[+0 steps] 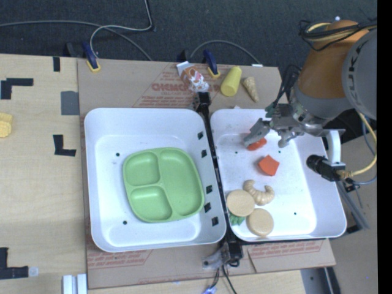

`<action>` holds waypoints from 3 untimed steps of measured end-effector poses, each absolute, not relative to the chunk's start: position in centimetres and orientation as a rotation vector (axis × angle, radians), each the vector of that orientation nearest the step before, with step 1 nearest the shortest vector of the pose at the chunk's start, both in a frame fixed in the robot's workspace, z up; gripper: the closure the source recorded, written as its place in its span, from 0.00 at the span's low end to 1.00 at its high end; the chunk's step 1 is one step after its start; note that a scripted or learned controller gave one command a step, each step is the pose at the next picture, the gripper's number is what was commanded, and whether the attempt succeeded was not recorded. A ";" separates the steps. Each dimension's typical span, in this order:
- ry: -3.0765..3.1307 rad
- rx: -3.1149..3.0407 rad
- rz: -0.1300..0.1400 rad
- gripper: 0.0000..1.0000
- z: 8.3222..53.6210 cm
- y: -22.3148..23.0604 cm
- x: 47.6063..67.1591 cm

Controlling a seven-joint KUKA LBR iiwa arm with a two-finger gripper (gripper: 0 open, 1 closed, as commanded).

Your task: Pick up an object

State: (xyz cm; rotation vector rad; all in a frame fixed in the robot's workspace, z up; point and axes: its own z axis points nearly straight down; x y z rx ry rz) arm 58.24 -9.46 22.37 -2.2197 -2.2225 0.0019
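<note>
One gripper [269, 136] spread open, finger partly hiding small red piece [257, 144], grasping nothing.

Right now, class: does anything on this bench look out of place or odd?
Yes. A yellow cylinder, a tan cone and a small wrapped item lie on the cardboard behind the bins, outside them. The right bin holds the other play-food pieces; the left bin holds a green divided plate.
</note>
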 end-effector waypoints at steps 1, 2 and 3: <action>-2.218 -2.219 0.006 0.00 13.5 -14.0 59.2; -2.226 -2.221 -0.003 0.00 8.6 -13.1 64.6; -2.227 -2.222 -0.002 1.00 9.6 -13.2 64.6</action>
